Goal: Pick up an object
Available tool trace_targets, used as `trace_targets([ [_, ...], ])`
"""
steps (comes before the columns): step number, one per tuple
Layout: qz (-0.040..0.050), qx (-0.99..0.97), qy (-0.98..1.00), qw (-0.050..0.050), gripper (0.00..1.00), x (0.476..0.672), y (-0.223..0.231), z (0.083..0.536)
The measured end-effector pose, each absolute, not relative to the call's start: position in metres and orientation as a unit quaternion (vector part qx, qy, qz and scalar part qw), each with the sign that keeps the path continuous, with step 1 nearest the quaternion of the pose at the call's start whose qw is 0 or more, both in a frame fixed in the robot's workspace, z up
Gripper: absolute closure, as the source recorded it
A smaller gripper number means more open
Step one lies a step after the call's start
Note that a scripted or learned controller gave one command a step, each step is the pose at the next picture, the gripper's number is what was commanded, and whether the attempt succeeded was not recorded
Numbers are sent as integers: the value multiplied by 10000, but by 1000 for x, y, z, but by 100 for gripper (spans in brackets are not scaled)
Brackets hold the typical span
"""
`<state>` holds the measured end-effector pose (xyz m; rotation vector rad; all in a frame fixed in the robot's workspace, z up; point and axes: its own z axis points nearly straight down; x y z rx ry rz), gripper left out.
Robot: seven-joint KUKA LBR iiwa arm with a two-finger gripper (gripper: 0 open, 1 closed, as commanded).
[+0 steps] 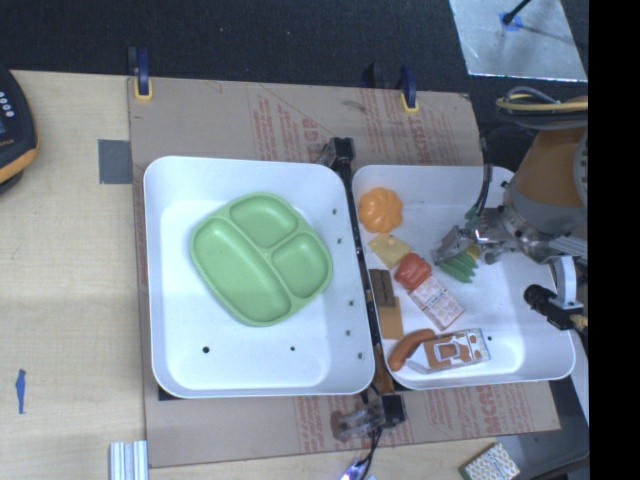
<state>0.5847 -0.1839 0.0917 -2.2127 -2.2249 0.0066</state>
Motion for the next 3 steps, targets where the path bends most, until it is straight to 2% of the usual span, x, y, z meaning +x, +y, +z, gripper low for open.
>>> trace_targets([
  [1,20,-7046,-7096,25,0,582,-162,92],
  [2,4,-7048,-7094,-1,0,614,-145,92],
  [3,-11,-7046,-7096,-18,0,658,-131,136],
])
